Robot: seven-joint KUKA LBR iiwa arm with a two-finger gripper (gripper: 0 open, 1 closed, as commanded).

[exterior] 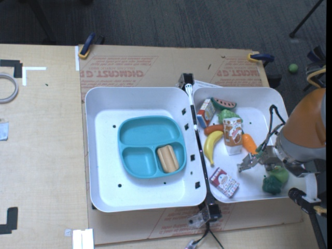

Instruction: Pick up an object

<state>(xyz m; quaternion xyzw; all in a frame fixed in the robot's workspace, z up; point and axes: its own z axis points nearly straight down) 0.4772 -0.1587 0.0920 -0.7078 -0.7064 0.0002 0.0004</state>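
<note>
Hovering low in right bin point(259, 98), claw point(247, 164) nr broccoli point(274, 181); open/shut can't tell, nothing visibly held.

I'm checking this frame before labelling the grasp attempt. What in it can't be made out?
- Pincer, camera view: too small and blurred to tell whether it is open or shut.
- Broccoli: partly covered by the arm's wrist.
- Small carton: print too small to read.
- Arm: cut off by the right edge.

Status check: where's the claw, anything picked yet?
Claw low in right bin, nothing visibly held. Broccoli beside it. Carrot just above.
</note>
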